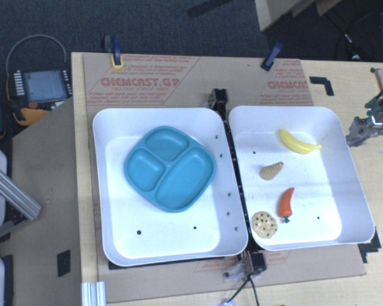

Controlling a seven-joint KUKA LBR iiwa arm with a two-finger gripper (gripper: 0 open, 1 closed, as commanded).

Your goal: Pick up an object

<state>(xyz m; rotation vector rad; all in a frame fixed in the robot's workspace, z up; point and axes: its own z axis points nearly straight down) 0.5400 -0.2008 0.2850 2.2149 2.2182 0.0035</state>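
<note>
Two shallow white plastic bins, left and right: smooth, faint sheen. Blue three-compartment plastic plate: smooth, satin. Yellow plastic banana and orange-red plastic pepper: glossy. Tan cone and round speckled cookie: matt, textured. Brown printed cardboard sheet under bins: matt.

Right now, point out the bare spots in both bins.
Left bin: bare strip along the near edge, below the blue plate. Right bin: bare right side, beyond the banana and pepper. Crowded around the cone and cookie.
</note>
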